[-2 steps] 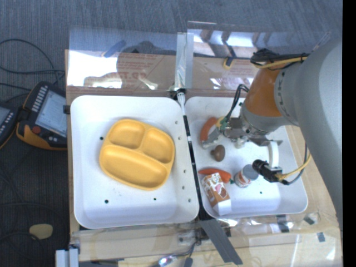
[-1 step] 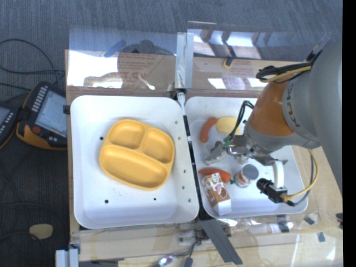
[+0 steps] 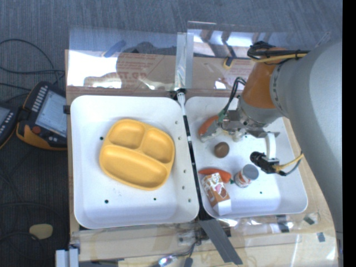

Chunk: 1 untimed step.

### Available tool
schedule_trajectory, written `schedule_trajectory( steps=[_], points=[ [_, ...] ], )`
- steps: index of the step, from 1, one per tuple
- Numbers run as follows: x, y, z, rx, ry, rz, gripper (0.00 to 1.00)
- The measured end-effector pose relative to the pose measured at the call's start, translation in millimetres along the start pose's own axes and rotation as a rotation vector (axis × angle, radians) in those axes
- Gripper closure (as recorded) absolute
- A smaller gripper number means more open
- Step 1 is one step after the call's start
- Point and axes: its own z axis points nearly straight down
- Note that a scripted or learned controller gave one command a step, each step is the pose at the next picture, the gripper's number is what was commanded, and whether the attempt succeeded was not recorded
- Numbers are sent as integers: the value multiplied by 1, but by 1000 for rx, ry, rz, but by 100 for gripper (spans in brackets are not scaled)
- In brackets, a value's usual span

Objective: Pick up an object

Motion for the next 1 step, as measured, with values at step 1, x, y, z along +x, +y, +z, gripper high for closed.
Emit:
schedule_trajectory(
  steps=[1],
  points=[
    [7,42,1,3,0,0,0]
  ],
)
